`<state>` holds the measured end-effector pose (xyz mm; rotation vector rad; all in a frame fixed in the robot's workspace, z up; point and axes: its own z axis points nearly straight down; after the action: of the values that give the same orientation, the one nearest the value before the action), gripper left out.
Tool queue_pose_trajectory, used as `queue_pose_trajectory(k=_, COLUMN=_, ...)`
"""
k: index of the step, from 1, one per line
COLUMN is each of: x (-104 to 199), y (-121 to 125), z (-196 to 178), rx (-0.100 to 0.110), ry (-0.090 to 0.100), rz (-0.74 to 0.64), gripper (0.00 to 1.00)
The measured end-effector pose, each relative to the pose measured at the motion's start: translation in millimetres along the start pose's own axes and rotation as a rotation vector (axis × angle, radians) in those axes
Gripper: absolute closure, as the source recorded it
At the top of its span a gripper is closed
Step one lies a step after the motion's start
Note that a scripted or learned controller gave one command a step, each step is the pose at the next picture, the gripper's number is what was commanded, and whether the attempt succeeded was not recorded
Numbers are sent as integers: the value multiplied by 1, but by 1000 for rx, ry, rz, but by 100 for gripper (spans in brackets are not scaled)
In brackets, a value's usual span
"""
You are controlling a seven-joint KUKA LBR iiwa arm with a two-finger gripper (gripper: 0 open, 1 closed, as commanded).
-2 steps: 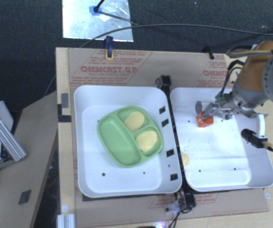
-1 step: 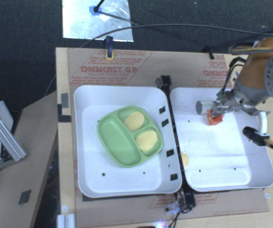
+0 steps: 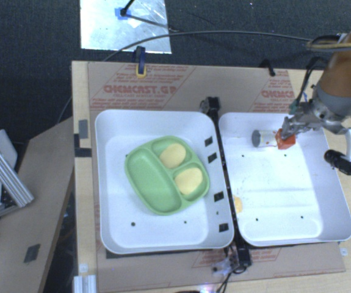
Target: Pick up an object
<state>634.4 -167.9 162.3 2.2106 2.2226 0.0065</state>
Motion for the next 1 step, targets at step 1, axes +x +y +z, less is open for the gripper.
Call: queue_pose_trajectory(k=1, x=4, y=11, z=-51, rx=0, ry=0, rz=-1, gripper=100)
